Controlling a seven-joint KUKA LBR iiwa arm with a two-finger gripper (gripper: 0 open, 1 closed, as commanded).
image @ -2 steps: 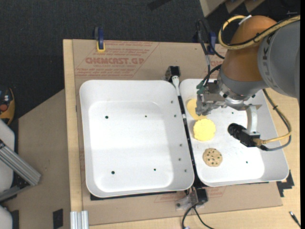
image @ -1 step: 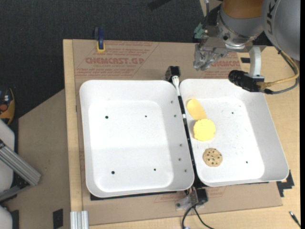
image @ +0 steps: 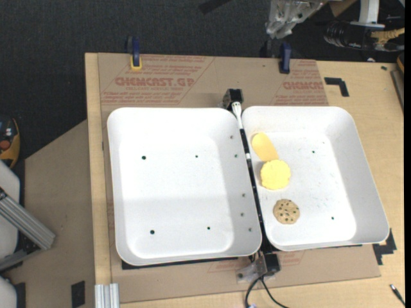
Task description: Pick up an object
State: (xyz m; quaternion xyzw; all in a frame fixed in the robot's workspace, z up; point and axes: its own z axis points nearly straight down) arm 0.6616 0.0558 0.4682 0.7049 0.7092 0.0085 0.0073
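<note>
Three small things lie in the right bin [image: 347, 172], all against its left side, well below and a little to the left of the jaws as the camera sees them. Farthest from the jaws is a round cookie [image: 286, 212], tan with dark chips, lying flat on the white floor. Just above it, a step nearer the jaws, sits a round yellow piece [image: 275, 174], and touching that one's upper edge is a smaller yellow oval piece [image: 263, 147], tilted and close to the divider where the two bins meet. None of the three is touched by the robot.

The left bin [image: 180, 185] lies down and to the left of the jaws, side by side with the right one, both on a brown cardboard sheet [image: 192, 79] that covers the tabletop. Two blue clamps [image: 134, 51] pin the sheet's far edge; the right-hand one sits directly beneath the jaws.

The gripper [image: 282, 24] hangs at the top edge of the view, above the far rim of the right bin and beyond it, pointing downward, high over the tabletop. Whether its jaws are spread or pressed together I cannot tell; nothing shows between them.
</note>
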